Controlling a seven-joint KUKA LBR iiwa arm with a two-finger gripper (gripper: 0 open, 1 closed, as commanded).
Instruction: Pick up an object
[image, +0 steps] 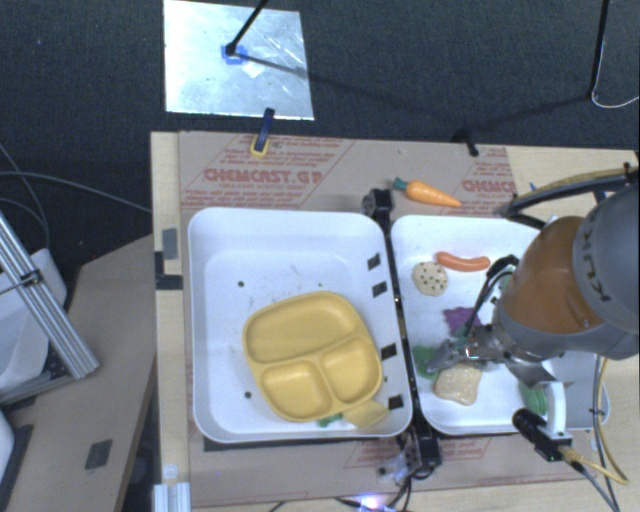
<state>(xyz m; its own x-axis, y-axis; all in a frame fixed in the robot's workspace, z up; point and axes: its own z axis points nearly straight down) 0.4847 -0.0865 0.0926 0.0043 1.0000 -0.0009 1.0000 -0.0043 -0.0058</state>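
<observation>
The right bin (462, 224) holds several toy foods. An orange sausage (463, 262) and a speckled cookie (430, 278) lie toward its far side. Closer to the front are a purple bunch (460, 319), a green piece (424, 358) and a pale slice of toast (458, 384). My gripper (449, 352) hangs low over the bin's front left, just above the toast and right beside the green piece. The grey and orange arm (560, 290) covers the bin's right half. Nothing is visibly lifted.
A yellow divided tray (310, 355) lies in the left bin (290, 216), with a small yellow piece (366, 413) at its front right corner. A toy carrot (428, 193) rests on the bench behind the bins. A black divider (395, 300) separates the bins.
</observation>
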